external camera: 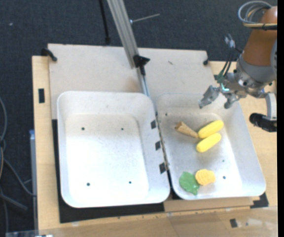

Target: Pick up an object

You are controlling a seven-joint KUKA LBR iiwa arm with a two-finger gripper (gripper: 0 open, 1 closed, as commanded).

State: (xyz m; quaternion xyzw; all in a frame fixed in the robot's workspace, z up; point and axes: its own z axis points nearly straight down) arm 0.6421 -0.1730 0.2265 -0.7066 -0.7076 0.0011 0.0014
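wooden bench (181, 65), two white bins (73, 132)

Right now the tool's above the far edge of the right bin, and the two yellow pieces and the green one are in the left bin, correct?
Not quite. In the camera view the two yellow pieces and the green one lie in the right bin, not the left. The tool is above that bin's far edge, as you said.

In the right bin (240, 147) lie 2 yellow oblong pieces (210, 129) (208, 142), side by side and nearly touching, both tilted alike. A tan cone-shaped piece (185, 129) rests just left of them. Nearer the front edge, a round yellow-orange piece (204, 177) touches a green piece (188, 182).
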